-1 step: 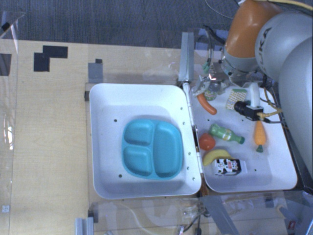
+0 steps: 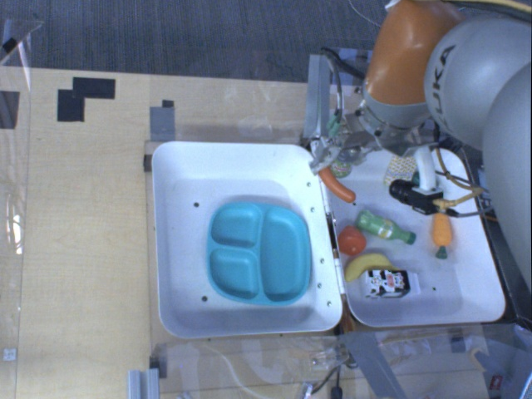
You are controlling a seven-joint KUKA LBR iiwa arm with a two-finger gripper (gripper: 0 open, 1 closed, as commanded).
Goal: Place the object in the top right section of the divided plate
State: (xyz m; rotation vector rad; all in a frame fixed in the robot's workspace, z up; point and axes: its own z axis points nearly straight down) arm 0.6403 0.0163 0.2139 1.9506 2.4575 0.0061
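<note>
Blue divided plate [image 2: 259,252] in left bin. Right of plate: hot dog [image 2: 337,184] at right bin's upper-left corner, gripper [image 2: 330,158] just above, grasp state impossible to tell. Advised: close squarely across sausage's middle, lift clear of bin wall.

plate [image 2: 258,252]: blue plastic, smooth, faint sheen
bins [image 2: 179,298]: white plastic, smooth, matt
bench [image 2: 75,248]: pale wood look, matt
arm [image 2: 482,65]: grey shell, smooth, semi-gloss; orange band glossy
hot dog [image 2: 337,184]: orange-red, smooth, plastic look
bottle [image 2: 385,227]: green, glossy plastic
banana [image 2: 366,264]: yellow, smooth
floor [image 2: 208,23]: dark carpet, rough weave
</note>
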